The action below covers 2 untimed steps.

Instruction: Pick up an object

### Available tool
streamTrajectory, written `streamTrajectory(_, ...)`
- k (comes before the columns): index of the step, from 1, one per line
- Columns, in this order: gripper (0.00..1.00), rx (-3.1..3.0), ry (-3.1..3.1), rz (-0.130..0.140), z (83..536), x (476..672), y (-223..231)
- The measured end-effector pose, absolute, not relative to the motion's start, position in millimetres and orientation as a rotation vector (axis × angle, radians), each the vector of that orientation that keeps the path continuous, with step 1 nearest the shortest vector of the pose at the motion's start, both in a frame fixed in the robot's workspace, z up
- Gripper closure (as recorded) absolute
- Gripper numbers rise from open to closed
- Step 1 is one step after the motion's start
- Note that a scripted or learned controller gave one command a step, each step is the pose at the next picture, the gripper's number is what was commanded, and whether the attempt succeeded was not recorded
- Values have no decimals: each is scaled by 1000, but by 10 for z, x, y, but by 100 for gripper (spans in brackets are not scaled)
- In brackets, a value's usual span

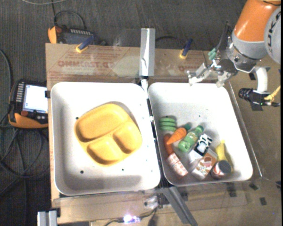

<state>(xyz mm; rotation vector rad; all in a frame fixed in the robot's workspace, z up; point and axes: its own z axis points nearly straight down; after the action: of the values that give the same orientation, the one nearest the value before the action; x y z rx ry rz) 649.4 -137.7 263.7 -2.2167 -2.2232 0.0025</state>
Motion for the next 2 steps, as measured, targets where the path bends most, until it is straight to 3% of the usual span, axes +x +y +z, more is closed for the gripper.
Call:
streamTrajectory(1,0,-2182,-2256,4,1133,6187,-1137)
streamTrajectory(2,0,-2254,-2204,-10,902,5596,-964)
